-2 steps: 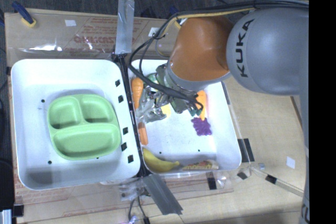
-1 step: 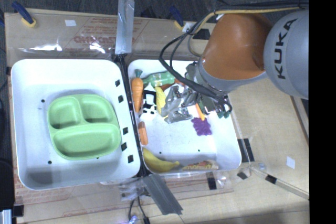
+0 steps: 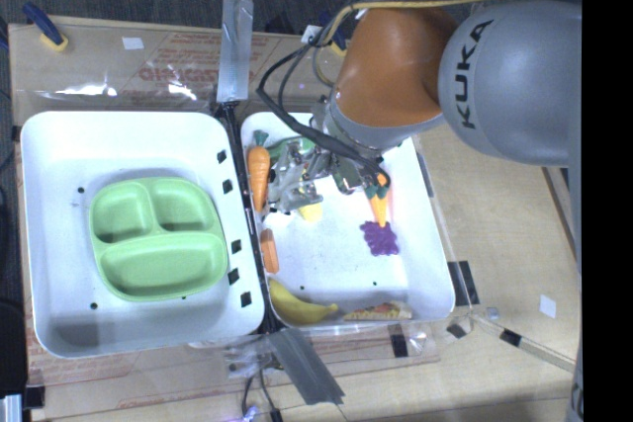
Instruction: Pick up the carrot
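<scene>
Closest to the camera, a banana [image 3: 297,304] lies along the near wall of the right bin [image 3: 427,262]. A small orange stub [image 3: 269,252] sits just up from it, against the divider side. Purple grapes [image 3: 379,238] are out in the middle, apart from everything else.

The left bin [image 3: 40,212] has a green tray [image 3: 155,237] in it, which doesn't matter for this job.

Further back is my gripper [image 3: 295,183], low in the right bin with a yellow piece [image 3: 310,211] just beside it. It's a tangle of metal and cable from this angle, so I honestly can't tell how open it is, and I see nothing in it.

The carrot [image 3: 257,175] is right there on its left, lying lengthwise and tucked up against the bin's left wall, green top pointing away. I'd guess that wall is the annoying bit, since there's barely room to get down on that side.

There's also another orange toy [image 3: 379,198] with a green end under my wrist on the right, easy to mix up with the target.

I'd say I'm lined up near it but haven't grabbed it yet.
</scene>
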`<state>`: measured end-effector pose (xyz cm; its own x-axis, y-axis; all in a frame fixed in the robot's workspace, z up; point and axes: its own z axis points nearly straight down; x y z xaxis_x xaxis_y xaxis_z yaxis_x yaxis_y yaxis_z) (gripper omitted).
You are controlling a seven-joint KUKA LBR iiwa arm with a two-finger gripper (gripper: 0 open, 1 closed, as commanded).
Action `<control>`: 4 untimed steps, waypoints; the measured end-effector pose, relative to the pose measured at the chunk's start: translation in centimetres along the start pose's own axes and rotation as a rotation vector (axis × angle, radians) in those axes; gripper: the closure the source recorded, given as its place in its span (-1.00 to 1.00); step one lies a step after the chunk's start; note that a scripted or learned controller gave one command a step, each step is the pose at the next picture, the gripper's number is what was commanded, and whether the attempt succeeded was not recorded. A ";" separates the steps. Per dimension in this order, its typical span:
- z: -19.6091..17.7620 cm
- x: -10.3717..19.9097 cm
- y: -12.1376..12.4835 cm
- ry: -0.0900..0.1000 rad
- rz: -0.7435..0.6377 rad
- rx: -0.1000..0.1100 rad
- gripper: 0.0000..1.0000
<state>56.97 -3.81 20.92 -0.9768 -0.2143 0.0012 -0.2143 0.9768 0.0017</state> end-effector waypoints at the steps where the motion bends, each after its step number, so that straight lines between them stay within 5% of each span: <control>1: 1.7 0.4 6.2 -0.001 0.142 0.000 1.00; 2: 0.6 0.3 6.2 -0.004 0.137 0.002 1.00; 3: -2.4 0.6 -2.8 -0.004 -0.030 0.004 1.00; 4: 1.9 3.9 3.5 0.001 0.096 0.000 1.00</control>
<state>52.42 -1.19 19.07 -0.9929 -0.1192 0.0023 -0.1192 0.9929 0.0018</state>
